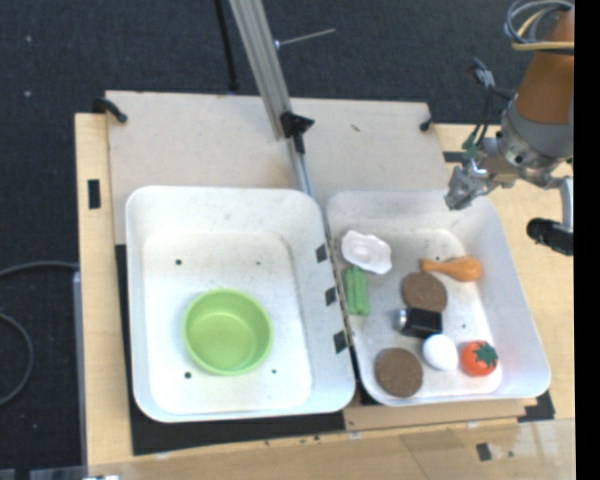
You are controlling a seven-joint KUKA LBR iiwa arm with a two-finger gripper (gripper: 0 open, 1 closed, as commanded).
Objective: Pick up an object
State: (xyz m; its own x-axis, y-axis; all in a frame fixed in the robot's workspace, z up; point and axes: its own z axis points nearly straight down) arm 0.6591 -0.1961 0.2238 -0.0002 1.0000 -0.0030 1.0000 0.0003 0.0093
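Crowded in the right bin [510, 268]: white lump [367, 252], green stick [356, 291], two brown discs [423, 292], black block [420, 320], white egg [440, 352], tomato [479, 358]. Open floor near its far wall. Left bin [170, 228] bare around the green bowl [227, 331].

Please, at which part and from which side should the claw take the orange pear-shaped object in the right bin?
Probably from above, closing across the orange pear-shaped object at its wider right end, with the fingers set crosswise to its length. It lies flat, narrow end pointing left, apart from the brown disc below it. The claw hangs above the bin's far edge.

Wood bench [95, 298], 2 white bins [160, 218] side by side
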